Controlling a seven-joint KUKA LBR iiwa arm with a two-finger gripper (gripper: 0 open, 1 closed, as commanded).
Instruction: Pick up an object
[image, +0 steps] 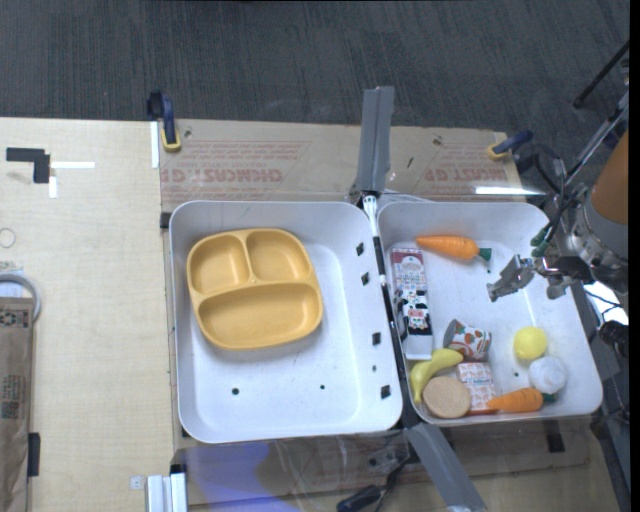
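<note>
While the claw (520, 277) hangs over the upper right part of the right bin (585, 335) with nothing between its fingers, which look spread apart, the job seems to be at its approach step: nothing has been lifted yet and every object lies on the bin floor. I would guess the arm must first settle on one target, then drop straight onto it and close. The nearest candidates are the carrot (447, 246) up by the far wall, just to the claw's left, and the yellow ball (531, 343) below it; the ball sits fairly clear of its neighbours, so it may be the easier grab, though a round thing can slip out of a two-finger pinch. Counting the right bin: two carrots, the second carrot (515, 401) lying along the near wall; one yellow ball; one white ball (548, 375) touching the near carrot's end; one banana (432, 368); one round biscuit-like disc (447, 397); one long milk carton (411, 300) by the dividing wall; and two small printed packets, one packet (469, 341) in the middle and another packet (476, 385) beside the disc. The left bin (290, 400) holds one yellow divided plate (256, 288) with three compartments.
</note>
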